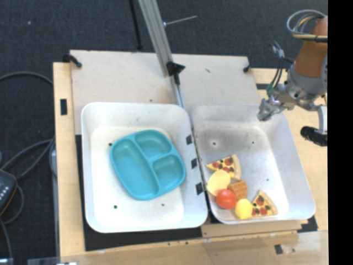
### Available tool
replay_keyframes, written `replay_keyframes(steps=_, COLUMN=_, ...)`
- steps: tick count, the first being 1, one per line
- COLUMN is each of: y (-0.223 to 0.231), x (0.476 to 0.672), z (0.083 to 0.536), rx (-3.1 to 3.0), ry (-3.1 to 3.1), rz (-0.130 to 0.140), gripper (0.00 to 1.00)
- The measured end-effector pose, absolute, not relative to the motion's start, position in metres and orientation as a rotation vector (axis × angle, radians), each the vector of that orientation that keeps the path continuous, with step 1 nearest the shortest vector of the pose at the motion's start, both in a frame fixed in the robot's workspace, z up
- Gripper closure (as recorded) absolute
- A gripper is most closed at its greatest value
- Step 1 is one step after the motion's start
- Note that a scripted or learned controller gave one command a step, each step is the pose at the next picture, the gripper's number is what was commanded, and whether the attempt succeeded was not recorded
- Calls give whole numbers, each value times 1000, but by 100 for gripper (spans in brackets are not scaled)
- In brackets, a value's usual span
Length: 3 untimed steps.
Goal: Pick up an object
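Six toy foods cluster at the right bin's (287,148) near edge: two pizza slices (226,164), a tomato (225,198), lemon (243,208), others. From the gripper (266,112), hovering over the bin's far right corner, they lie toward seven o'clock. Whether the claw is open cannot be told.

A robotics lab: plywood bench (154,76), aluminium camera mast (157,29), loose cables (22,148) on dark carpet (55,15).

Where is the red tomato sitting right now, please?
The red tomato lies in the right bin, near its front edge, touching the yellow lemon and the waffle piece.
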<state>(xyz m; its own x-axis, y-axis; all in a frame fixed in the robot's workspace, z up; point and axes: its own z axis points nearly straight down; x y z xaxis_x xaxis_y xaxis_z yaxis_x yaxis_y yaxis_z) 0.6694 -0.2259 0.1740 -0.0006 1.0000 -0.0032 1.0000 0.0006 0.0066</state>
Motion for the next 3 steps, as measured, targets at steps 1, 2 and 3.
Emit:
replay_keyframes(steps=1, y=-221, x=665, z=235, rx=2213, ry=2218, rz=6, gripper=100)
replay_keyframes(steps=2, y=-223, x=666, z=290, rx=2213, ry=2218, rz=5, gripper=100)
replay_keyframes(steps=3, y=-175, x=647, z=295, rx=2214, ry=2227, rz=2, gripper=100)
